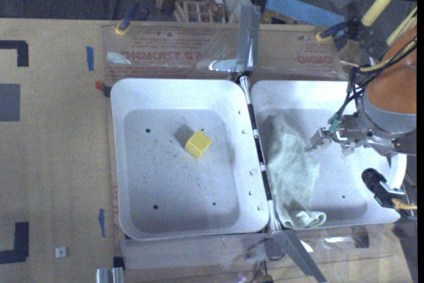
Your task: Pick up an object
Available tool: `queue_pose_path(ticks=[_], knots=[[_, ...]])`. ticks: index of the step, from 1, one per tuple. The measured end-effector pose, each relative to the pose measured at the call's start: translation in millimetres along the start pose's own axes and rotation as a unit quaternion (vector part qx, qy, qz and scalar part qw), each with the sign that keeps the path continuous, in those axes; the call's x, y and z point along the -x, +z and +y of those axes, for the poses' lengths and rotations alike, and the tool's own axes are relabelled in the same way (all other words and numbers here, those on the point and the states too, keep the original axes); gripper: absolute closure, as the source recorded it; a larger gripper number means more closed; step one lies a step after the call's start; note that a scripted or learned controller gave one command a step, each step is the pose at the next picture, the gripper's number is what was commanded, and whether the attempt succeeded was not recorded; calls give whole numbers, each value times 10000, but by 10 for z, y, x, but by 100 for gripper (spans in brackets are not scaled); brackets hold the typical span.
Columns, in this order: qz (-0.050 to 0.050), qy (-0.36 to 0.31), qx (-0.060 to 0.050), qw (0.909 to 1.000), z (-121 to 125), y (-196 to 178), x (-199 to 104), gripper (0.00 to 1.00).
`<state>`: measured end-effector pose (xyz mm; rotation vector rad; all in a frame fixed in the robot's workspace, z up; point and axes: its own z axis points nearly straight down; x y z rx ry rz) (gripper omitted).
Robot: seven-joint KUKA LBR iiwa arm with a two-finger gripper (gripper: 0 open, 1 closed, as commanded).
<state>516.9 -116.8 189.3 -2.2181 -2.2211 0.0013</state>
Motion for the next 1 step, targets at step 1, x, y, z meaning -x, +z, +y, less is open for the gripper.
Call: queue_pose_path(ticks=[1], knots=[[-7, 6, 17, 10000, 8, -102, 7, 100]])
